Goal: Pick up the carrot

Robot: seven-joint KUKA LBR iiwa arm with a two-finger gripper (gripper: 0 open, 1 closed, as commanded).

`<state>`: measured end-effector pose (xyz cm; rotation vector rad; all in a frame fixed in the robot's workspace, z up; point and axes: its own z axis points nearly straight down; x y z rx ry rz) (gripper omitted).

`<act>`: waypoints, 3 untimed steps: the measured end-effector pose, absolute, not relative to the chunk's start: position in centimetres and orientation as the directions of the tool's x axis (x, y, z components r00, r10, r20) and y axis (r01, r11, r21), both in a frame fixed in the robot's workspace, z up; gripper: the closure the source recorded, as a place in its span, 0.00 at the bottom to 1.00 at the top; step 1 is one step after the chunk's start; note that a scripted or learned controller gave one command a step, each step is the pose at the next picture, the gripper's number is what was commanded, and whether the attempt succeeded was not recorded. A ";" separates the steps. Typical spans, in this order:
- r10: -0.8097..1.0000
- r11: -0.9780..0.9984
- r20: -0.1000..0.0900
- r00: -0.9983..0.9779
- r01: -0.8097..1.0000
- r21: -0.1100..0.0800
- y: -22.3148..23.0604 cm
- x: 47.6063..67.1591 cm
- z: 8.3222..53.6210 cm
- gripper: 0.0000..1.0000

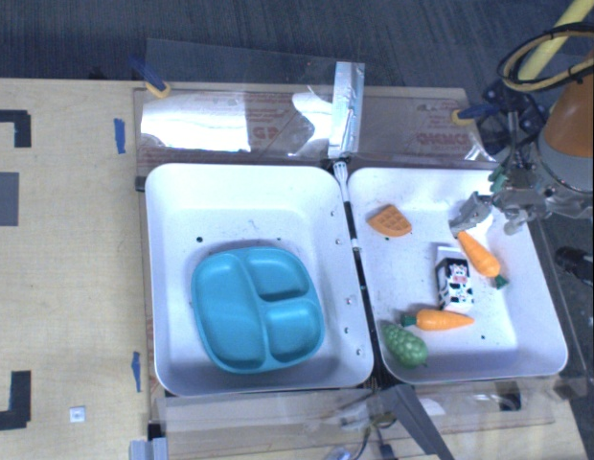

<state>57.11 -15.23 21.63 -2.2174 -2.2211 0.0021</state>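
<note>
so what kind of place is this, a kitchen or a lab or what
Most likely a robot test bench in a lab, not a kitchen: two shallow white bins taped to a wooden bench, toy food such as a carrot, and a cabled robot arm reaching in.

two orange carrots in right bin: upper carrot lies diagonal, lower carrot lies near-horizontal.

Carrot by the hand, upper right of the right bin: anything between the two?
Nothing visible. The hand sits right at the upper end of the nearer carrot, with only bare right bin floor around them. The small carton lies just left of that carrot, beside it rather than in the way.
</note>
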 end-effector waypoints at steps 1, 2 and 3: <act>1.000 0.010 0.003 -0.010 1.000 -0.005 -19.8 60.7 9.5 0.00; 1.000 0.010 0.001 -0.010 1.000 0.001 -19.9 61.0 10.7 1.00; 0.995 0.105 -0.001 -0.105 0.994 0.007 -13.8 61.9 18.4 1.00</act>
